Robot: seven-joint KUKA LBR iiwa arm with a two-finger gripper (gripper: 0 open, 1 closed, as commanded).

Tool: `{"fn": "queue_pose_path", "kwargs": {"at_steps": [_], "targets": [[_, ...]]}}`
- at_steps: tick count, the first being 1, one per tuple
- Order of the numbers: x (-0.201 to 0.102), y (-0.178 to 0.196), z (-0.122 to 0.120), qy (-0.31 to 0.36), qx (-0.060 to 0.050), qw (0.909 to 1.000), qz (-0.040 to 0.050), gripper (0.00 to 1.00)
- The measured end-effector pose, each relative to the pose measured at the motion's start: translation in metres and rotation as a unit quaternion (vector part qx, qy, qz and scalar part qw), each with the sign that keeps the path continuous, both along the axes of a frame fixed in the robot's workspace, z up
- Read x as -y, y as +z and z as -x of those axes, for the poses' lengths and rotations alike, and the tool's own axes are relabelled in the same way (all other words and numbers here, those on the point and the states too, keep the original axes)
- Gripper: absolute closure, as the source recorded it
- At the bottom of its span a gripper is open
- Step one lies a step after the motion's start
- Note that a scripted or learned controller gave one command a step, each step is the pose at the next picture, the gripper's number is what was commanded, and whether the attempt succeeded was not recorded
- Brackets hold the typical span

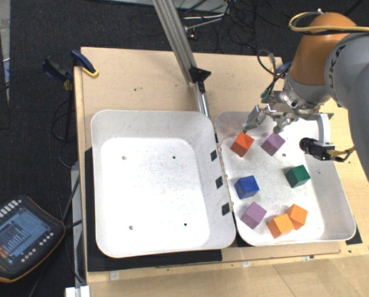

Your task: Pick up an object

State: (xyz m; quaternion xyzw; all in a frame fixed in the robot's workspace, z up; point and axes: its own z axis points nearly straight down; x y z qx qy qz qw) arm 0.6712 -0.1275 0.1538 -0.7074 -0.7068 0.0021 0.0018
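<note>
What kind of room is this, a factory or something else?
Probably a robot research lab: an arm over two white bins holding coloured blocks, a handheld control pad, and loose cables.

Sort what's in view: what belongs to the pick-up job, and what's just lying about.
Job: gripper; orange cube, purple cube, blue cube, green cube and three more cubes in the right bin.

Lying about: left bin, teach pendant, clamp.
</note>
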Motion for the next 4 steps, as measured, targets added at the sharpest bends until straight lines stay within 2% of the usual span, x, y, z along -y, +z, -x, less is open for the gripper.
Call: {"fn": "queue_pose_path", "kwargs": {"at_steps": [1,2,4], "targets": [[0.0,-0.025,-0.003,0.001,0.007,1.0,0.0007,0.0],[0.0,-0.019,-0.002,0.0,0.005,1.0,0.0005,1.0],[-0.002,0.07,-0.005,0.002,0.006,1.0,0.0006,1.0]]}}
